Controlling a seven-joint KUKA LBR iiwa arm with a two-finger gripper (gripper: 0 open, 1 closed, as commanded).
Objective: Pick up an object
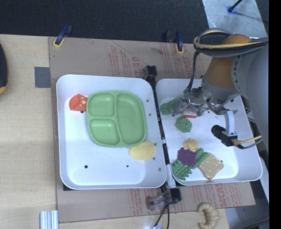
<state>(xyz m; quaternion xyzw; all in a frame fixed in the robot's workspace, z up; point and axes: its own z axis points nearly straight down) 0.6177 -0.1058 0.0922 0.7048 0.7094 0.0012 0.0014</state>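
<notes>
Low in the right bin (248,173), the gripper (190,106) sits among toy food; whether it is released or clenched cannot be told. A green leafy piece (168,107) lies just left of it and a green broccoli (183,124) just below. Nearer the front sit a purple piece (187,156) and a cracker (210,166). The left bin (69,142) holds a green divided plate (116,118).

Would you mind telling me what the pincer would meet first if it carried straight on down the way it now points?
Probably the green bumpy toy, which lies just below the pincer in the right bin. Depth is hard to judge from this slanted view, so it could instead land on the bin floor beside it.
</notes>
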